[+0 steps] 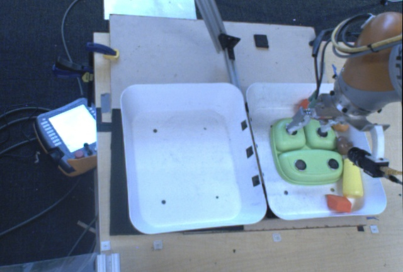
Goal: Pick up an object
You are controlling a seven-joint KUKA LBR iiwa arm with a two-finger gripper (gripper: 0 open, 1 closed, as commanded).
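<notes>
White left bin (pixel 135 157) sits beside the right bin (pixel 264 97), walls touching along the middle. Arm (pixel 371 63) enters from the right, over the right bin's far right part. Green moulded block (pixel 305 154), with four dark dimples, lies in the middle of the right bin. Gripper (pixel 310 124) sits over the block's far edge, metal fingers (pixel 293 126) spread, nothing between them. Yellow cylinder (pixel 352 179) lies just right of the block. Orange piece (pixel 339 203) sits at the near right corner, beside the cylinder.
</notes>
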